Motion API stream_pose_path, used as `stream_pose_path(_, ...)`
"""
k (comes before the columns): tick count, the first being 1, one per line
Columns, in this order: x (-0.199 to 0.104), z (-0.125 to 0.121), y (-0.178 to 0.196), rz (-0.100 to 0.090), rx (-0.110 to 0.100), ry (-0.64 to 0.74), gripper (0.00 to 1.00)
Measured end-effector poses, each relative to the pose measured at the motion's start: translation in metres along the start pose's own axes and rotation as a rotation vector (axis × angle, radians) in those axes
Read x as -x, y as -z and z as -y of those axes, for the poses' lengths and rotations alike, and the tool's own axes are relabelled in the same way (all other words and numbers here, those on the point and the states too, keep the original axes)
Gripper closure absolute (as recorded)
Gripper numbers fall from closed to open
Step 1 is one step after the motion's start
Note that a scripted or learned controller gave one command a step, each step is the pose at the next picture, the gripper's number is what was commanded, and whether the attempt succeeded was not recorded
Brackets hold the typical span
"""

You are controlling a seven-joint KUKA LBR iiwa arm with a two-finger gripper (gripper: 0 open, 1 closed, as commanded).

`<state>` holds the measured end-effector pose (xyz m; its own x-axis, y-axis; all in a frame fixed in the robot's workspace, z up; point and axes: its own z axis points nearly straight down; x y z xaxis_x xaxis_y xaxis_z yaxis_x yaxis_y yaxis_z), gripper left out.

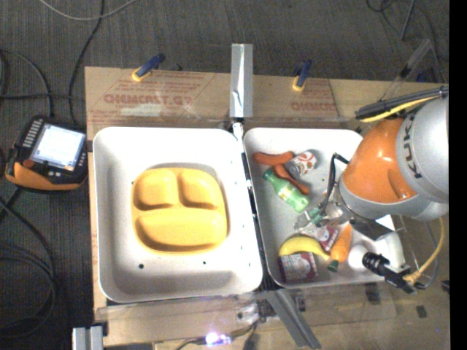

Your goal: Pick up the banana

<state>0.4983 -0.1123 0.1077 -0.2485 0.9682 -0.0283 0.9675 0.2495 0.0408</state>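
Camera view — banana crowded at the near edge of the right bin, arm low over the clutter.

From my remote seat I take the banana as landmark: it lies in the right bin, close to the near wall. A dark red packet touches it on the near side, an orange carrot-like piece sits just beside it toward the arm, and a green bottle lies further back, apart. The gripper is low, just behind and arm-side of the banana, amid transparent wrapping; the wrist blocks the pincer, so I cannot tell whether it is spread or pressed together. My worry: the pincer closes on wrapper or carrot instead, or nudges the banana against the packet and wall. The yellow tray in the left bin is well apart, no concern.
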Motion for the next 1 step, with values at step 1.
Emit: stream_pose_path(1, -0.0012, 0.0, -0.0007, -0.001, -0.001, 0.002, 0.0)
